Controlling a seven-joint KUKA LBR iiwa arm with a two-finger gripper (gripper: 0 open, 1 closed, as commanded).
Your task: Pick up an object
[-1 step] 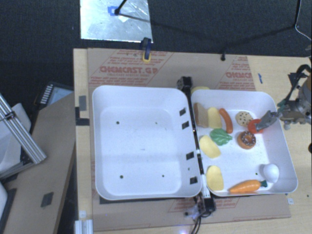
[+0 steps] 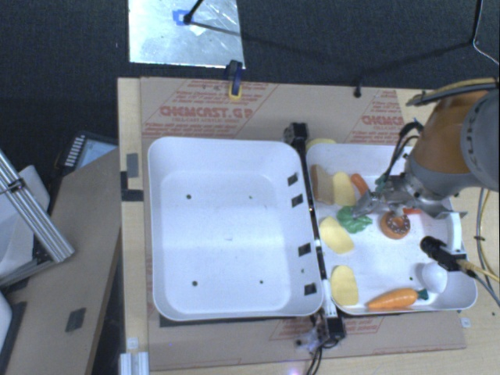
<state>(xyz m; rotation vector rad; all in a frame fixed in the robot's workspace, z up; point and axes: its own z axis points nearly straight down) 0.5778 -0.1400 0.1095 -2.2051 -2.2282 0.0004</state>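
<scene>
Camera view: grey arm's hand (image 2: 366, 206) sits low in the right white bin (image 2: 461, 291), touching a green leafy toy (image 2: 355, 223); its finger spread cannot be told.

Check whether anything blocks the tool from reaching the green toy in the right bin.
Nothing visible stands between them. The tool is right at the crumpled green toy in the shallow white right bin. Close neighbours could crowd a grasp: a pale yellow rounded piece touches its lower left, and an orange round piece lies to its right.
</scene>
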